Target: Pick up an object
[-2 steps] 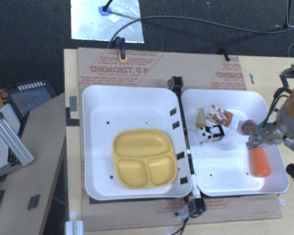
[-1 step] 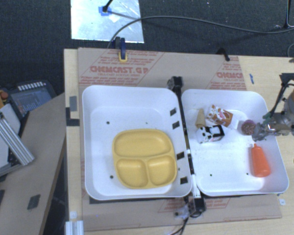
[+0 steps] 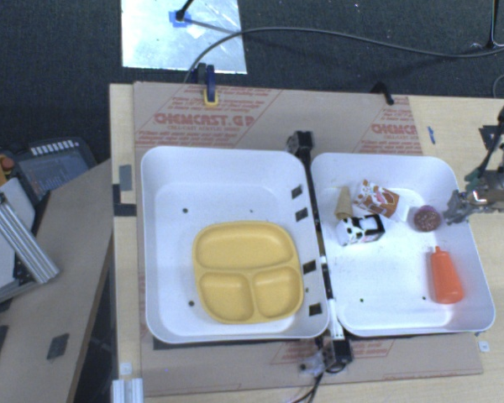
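The right bin [image 3: 454, 175] holds a small orange bottle [image 3: 443, 276] lying near its right wall, a dark red ball [image 3: 427, 218], a red-and-white snack packet [image 3: 375, 198] and a black-and-white toy cow [image 3: 359, 228] beside a tan piece [image 3: 345, 201]. My gripper [image 3: 460, 206] sits low at that bin's right rim, just right of the dark red ball and apart from it. The arm's wrist enters from the right edge of the view.
The left bin [image 3: 168, 183] holds a yellow divided plate [image 3: 248, 270]. Both bins rest on a cardboard sheet [image 3: 260, 112] on the bench. A black cable [image 3: 361, 42] runs across the dark floor behind, past a shiny metal plate [image 3: 181, 23].
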Robot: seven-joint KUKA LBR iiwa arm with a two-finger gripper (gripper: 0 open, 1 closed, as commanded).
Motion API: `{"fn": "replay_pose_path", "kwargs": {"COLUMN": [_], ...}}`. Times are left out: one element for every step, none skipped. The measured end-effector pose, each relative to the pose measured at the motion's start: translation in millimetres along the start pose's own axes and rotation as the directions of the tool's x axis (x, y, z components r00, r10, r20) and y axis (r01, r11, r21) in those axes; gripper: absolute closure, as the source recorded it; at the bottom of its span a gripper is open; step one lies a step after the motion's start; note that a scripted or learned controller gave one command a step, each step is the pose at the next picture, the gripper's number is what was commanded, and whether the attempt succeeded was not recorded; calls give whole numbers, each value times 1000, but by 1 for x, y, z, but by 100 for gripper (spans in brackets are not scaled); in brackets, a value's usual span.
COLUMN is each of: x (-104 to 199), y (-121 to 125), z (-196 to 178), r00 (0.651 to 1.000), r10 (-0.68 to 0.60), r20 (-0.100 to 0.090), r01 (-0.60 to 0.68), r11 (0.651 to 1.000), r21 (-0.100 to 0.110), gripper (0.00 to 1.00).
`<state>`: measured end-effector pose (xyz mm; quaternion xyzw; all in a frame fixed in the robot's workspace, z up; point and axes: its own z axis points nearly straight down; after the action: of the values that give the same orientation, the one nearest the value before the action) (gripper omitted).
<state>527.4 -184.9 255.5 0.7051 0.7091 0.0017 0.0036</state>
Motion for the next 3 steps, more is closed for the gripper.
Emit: {"fn": "replay_pose_path", "kwargs": {"x": [54,111,163], "y": [9,19,13], "z": [14,7,11], "r00": [1000,1000,1000], "r10": [-4,-5,-4], "r20": [-4,-4,-4], "r01": [4,5,4], "r11": [1000,1000,1000], "r21": [5,5,6], "gripper": [100,100,100]}}
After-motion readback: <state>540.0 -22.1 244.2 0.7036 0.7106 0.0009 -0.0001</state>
